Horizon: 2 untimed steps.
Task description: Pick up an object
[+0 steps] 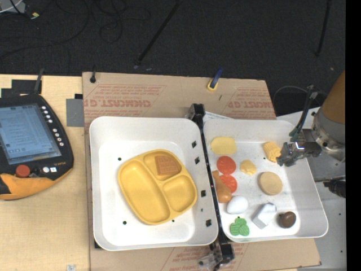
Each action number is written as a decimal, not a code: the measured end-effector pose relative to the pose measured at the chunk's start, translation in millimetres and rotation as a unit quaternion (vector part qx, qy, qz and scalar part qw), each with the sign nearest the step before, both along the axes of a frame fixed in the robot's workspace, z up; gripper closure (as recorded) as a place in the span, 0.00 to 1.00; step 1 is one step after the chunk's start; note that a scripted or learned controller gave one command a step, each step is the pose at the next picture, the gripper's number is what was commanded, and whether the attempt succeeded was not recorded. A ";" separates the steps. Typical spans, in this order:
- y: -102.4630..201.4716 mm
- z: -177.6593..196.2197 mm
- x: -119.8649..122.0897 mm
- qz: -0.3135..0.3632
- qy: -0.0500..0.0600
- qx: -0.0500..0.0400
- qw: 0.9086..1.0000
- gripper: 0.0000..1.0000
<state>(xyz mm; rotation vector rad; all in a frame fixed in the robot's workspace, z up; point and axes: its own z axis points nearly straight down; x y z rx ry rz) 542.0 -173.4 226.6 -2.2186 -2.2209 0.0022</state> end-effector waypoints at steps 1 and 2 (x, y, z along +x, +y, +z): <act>56.5 -4.0 11.5 0.002 0.002 0.001 1.000 1.00; 113.1 1.6 16.9 0.002 0.002 0.001 1.000 1.00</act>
